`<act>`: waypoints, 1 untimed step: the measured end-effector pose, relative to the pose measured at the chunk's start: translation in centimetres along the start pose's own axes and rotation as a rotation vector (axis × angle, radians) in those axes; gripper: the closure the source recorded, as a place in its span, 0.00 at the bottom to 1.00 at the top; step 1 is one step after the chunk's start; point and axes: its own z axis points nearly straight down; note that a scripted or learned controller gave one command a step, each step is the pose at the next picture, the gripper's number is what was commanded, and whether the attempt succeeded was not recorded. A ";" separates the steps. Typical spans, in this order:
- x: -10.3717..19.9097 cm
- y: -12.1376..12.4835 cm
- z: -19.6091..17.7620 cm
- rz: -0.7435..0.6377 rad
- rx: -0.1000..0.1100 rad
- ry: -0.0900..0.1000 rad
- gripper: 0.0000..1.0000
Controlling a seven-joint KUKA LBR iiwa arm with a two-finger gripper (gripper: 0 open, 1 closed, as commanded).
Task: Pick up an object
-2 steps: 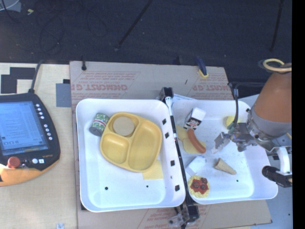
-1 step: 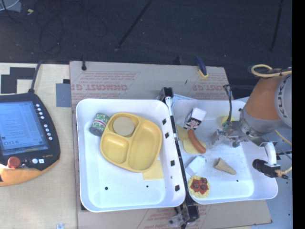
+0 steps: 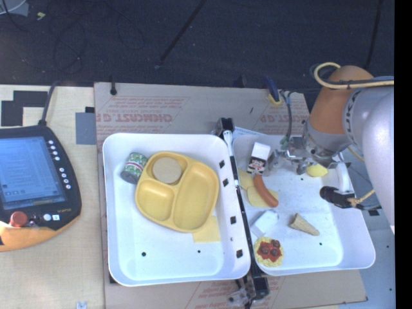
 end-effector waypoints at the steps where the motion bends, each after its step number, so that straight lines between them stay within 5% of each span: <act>1: -5.0 -3.0 -2.2 0.004 0.004 -0.001 0.00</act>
